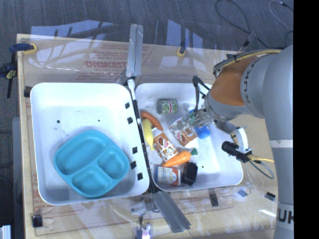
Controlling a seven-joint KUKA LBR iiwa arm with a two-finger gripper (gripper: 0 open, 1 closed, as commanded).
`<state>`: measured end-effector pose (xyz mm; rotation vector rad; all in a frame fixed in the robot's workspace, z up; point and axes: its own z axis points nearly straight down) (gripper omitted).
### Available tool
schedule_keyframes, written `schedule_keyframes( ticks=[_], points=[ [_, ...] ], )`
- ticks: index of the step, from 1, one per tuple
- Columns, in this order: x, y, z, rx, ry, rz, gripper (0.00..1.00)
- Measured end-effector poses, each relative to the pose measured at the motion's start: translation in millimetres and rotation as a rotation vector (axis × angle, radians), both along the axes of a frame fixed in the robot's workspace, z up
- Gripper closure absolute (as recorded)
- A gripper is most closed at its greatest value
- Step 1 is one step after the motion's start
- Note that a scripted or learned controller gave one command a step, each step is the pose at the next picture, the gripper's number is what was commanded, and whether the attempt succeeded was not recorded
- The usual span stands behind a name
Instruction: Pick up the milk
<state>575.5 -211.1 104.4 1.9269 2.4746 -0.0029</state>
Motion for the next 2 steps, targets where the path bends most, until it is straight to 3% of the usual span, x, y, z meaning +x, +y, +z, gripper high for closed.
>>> schedule_keyframes(
  ticks=[1,2],
  points=[
    [-61.0,42.6,80.7,0.005,0.006,0.114,1.00],
    [-60.3,42.5,90.1,0.005,0.007,0.118,1.00]
  ],
)
